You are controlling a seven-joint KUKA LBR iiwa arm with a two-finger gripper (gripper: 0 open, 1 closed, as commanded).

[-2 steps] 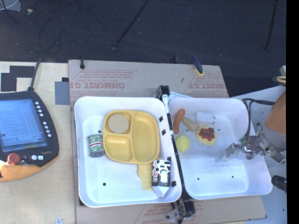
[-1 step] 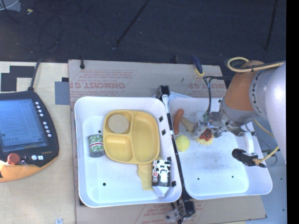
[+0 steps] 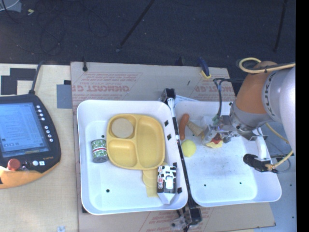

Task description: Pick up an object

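Note:
My gripper (image 3: pixel 216 133) is low in the right bin (image 3: pixel 241 192), over a small heap of items at its upper middle. A red and yellow piece (image 3: pixel 216 141) lies right beneath it, and a tan piece (image 3: pixel 195 128) lies just to its left. An orange-red sausage shape (image 3: pixel 183 124) lies along the bin's left wall, with a yellow ball (image 3: pixel 189 148) below it. The wrist and cables hide how the gripper meets the heap.
The left bin (image 3: pixel 96 192) holds a yellow divided tray (image 3: pixel 145 149), a small green can (image 3: pixel 99 150), a flat yellow piece (image 3: pixel 149 182) and a black and white carton (image 3: pixel 166 179) by the divider. A tablet pendant (image 3: pixel 24 134) lies off to the left of the bench.

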